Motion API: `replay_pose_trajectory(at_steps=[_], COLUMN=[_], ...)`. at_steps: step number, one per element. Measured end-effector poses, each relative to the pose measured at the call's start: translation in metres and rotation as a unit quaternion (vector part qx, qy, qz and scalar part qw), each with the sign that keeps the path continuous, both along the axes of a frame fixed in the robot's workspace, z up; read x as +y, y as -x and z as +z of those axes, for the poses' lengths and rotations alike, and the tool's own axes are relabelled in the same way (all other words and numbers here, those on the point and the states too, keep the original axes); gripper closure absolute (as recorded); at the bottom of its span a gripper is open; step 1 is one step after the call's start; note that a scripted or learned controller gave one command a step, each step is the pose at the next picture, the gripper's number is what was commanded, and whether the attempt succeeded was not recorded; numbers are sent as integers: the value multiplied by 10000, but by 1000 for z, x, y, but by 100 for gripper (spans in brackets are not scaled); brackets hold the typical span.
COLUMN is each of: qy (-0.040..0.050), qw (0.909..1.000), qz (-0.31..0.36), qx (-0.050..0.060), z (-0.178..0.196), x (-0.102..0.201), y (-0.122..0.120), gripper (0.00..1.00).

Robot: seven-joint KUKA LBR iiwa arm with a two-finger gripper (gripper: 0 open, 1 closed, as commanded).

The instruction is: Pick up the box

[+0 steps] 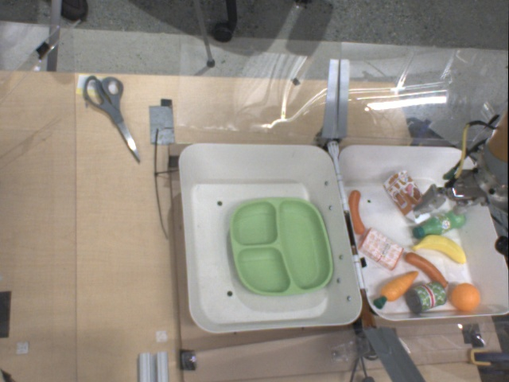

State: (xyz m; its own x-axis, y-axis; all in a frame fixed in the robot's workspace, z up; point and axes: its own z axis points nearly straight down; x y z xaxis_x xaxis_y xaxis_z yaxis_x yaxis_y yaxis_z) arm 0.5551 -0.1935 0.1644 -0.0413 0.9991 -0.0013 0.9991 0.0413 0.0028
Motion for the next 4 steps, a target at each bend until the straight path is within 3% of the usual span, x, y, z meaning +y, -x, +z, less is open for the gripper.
replay_pose_trajectory(at_steps=[1, 2, 3, 4], qy=[-4, -5, -4, -5], qw=[9980, 9994, 9994, 9994], qz=[-629, -352, -351, -349], qx=[-4, 2, -22, -19], z=[-73, -74, -63, 27], x=[80, 77, 76, 123], y=[-18, 54, 52, 51], gripper=[0, 0, 100, 100])
